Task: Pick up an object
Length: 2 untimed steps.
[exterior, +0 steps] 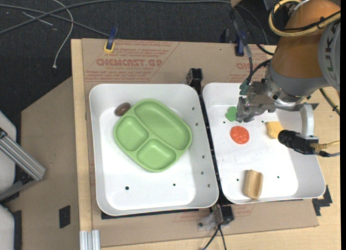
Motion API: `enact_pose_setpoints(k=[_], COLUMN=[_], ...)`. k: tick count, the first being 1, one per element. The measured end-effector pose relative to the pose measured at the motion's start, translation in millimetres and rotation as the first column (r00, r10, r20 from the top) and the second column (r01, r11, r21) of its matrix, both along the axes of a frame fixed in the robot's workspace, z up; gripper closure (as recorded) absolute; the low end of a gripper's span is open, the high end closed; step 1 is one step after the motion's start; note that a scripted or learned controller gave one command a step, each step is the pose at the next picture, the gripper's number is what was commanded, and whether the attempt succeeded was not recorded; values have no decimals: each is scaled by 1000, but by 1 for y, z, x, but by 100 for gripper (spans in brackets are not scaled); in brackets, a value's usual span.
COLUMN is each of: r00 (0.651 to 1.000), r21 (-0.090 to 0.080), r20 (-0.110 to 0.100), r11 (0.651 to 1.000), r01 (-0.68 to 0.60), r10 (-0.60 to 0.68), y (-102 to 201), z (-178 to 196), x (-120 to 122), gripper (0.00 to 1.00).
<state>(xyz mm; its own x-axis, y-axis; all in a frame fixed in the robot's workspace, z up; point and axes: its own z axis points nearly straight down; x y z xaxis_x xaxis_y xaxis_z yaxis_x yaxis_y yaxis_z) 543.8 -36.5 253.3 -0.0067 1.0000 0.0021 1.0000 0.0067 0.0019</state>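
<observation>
Low over the right bin [286, 189], gripper [241, 114] above a small green object [231, 114], finger state impossible to tell, red object [240, 135] just below, green divided plate [153, 134] in left bin [108, 178].

Gripper [244, 114] sits low in right bin [303, 189], over a small green item [231, 114] at the far left. Red round piece [240, 135] just beside; yellow block [273, 129] and tan cylinder [252, 183] nearby. Left bin [108, 189] bears green divided tray [153, 135], brown object [122, 109] touching its rim.
</observation>
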Motion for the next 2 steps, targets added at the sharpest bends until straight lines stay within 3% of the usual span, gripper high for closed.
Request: enact_pose_setpoints(k=[2], r00=[1000], r21=[-1], r20=[-1], r11=[1000], r01=[2], r10=[-2], y=[97], z=[-12], x=[12], gripper=[100])
